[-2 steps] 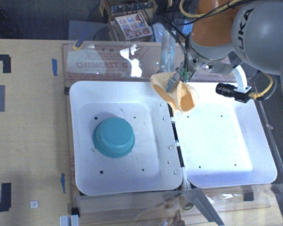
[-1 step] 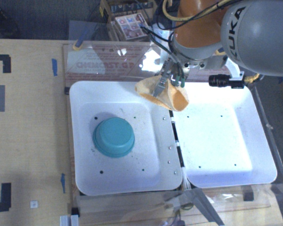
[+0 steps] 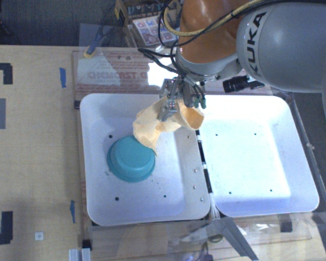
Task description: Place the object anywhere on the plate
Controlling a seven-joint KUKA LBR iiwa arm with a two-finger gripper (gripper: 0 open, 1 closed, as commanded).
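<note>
A round teal plate [image 3: 131,159] lies in the left white bin [image 3: 95,197], left of its middle. A pale yellow, floppy cloth-like object [image 3: 146,128] hangs over the upper middle of that bin. Its lower edge reaches down to the plate's upper right rim. My gripper [image 3: 174,111] comes down from the grey and orange wrist at the top and is shut on the object's upper part. An orange-tinted fold [image 3: 192,117] of the object sticks out to the right of the fingers.
The right white bin [image 3: 261,162] lies beside the left one, with a dark seam [image 3: 202,156] between them. Behind the bins lie a clear plastic sheet [image 3: 111,72] and some clutter [image 3: 146,26]. The wooden bench [image 3: 30,145] extends to the left.
</note>
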